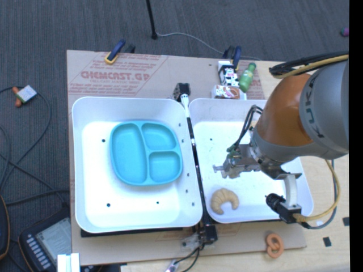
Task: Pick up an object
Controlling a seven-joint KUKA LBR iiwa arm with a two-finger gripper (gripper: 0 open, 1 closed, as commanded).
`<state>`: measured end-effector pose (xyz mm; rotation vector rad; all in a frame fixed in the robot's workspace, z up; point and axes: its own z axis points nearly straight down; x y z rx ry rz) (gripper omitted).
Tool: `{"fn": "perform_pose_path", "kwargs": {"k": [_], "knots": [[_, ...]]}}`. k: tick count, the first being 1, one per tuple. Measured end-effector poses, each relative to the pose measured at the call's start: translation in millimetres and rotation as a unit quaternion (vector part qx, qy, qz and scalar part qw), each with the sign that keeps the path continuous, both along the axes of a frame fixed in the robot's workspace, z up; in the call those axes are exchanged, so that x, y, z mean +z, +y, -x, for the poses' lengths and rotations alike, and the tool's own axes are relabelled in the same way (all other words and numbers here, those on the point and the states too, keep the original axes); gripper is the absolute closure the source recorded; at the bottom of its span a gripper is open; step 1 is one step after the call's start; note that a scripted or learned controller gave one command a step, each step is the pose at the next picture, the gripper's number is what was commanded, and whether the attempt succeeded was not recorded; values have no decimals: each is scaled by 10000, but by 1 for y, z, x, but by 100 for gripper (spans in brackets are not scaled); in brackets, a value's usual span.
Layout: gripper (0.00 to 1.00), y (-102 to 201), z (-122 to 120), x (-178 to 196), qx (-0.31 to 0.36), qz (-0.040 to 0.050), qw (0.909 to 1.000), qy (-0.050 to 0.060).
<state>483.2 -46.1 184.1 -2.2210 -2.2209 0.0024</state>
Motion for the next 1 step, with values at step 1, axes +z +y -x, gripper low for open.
{"fn": "perform_pose_path", "kwargs": {"k": [1], "knots": [[0, 0, 0, 0, 0, -2, 10000, 0]]}}
